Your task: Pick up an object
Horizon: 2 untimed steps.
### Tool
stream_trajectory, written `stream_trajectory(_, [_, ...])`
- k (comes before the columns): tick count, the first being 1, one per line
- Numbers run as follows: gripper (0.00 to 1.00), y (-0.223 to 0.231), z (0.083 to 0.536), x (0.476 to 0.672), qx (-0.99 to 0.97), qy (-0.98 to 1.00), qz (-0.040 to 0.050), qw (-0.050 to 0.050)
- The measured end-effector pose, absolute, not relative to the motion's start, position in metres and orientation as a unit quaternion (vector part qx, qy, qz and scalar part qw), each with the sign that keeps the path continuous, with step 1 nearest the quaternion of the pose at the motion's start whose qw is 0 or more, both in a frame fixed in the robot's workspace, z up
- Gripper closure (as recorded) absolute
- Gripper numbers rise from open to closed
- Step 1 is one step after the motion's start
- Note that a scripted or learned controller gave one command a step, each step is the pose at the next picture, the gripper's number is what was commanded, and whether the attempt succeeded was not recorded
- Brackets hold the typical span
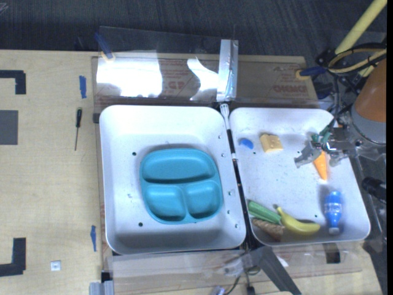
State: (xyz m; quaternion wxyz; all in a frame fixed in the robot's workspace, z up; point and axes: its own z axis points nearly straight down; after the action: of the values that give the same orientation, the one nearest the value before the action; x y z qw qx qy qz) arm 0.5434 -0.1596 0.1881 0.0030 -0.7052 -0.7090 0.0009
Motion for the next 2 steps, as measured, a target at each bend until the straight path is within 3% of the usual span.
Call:
stream_trajectory(1, [0.0, -0.185, 0.098, 0.574, -0.679, -0.734, -0.0026, 0.0])
stream_trajectory(2, [0.0, -0.187, 0.091, 0.612, -0.722, -0.692, -0.0038, 0.016])
